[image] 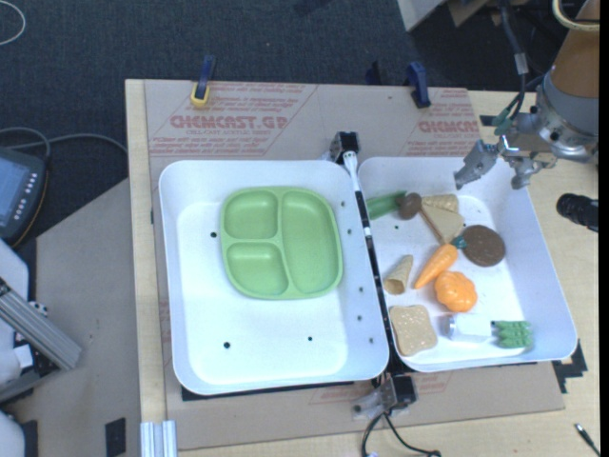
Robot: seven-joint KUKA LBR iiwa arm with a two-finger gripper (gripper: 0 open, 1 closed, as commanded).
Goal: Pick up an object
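Two white bins sit side by side on the table (pixel 143 255). Jaws (pixel 496 165) hang spread open with nothing between them, over the far edge of the right bin (pixel 542 255). Nearer the camera from the jaws lie a brown round cookie (pixel 482 246), a carrot (pixel 435 265), an orange (pixel 456 291) and a bread slice (pixel 414 328). Well off to the jaws' other side, the left bin (pixel 190 331) holds a green divided plate (pixel 282 243)
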